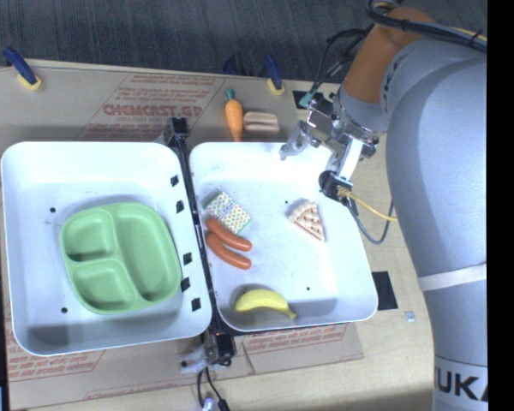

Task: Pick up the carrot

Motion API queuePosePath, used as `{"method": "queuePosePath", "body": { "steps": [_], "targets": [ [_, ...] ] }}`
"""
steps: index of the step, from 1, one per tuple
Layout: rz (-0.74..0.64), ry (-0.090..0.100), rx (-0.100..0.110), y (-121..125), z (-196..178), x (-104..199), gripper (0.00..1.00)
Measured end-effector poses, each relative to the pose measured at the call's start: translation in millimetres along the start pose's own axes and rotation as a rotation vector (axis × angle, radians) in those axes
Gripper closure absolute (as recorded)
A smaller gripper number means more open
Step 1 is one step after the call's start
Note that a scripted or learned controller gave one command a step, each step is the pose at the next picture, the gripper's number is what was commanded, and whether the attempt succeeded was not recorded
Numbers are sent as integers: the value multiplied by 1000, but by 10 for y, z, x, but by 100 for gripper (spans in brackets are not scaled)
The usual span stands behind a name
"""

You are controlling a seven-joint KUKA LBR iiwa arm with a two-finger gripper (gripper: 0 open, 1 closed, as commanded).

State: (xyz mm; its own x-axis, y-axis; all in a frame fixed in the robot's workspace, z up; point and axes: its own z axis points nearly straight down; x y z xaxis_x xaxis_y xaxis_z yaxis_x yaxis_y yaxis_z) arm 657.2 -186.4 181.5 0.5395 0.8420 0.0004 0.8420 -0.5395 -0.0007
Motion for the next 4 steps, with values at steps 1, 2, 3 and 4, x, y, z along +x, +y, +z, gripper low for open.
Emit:
{"method": "queuePosePath", "body": {
  "steps": [1, 2, 3, 4],
  "targets": [
    [74, -3, 6, 20, 913, -150, 0],
    [253, -2, 2, -32, 899, 35, 0],
    [-131, -2, 4, -229, 199, -188, 0],
    [-80, -2, 8, -357, 913, 527, 0]
  ]
}}
